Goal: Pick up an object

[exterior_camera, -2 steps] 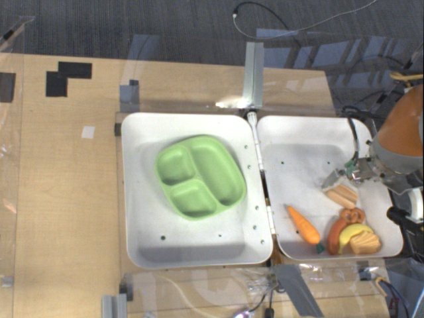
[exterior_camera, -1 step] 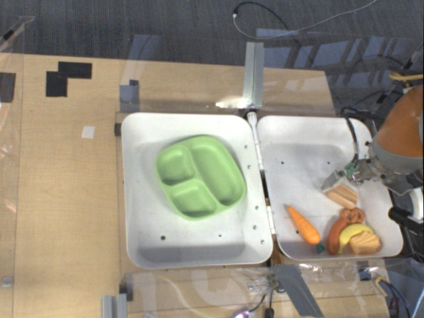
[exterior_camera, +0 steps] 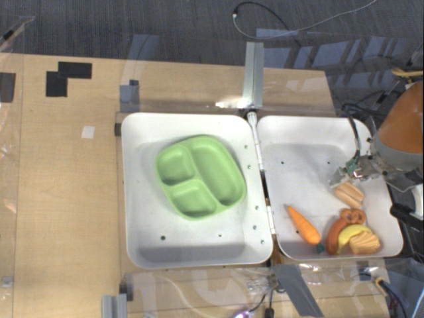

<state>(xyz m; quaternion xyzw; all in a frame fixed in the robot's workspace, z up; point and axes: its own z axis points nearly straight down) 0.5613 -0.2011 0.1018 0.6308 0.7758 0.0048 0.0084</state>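
Observation:
In the right bin [exterior_camera: 298, 148], toy foods lie along the near right side: an orange carrot [exterior_camera: 303, 224], a tan bread roll [exterior_camera: 349, 194], a brown pretzel [exterior_camera: 353, 215], a red sausage [exterior_camera: 334, 233], a yellow banana [exterior_camera: 351, 234] and a tan wedge [exterior_camera: 366, 244]. My gripper [exterior_camera: 354, 171] hangs low over the bin's right side, just above the bread roll. The arm's orange band [exterior_camera: 407, 121] shows at the right edge. Nothing is visibly held.
The left bin [exterior_camera: 142, 230] holds a green three-compartment plate [exterior_camera: 199, 175] near its middle. A metal post [exterior_camera: 254, 71] stands behind the ridge where the two bins meet. Cables run along the far right beside the arm.

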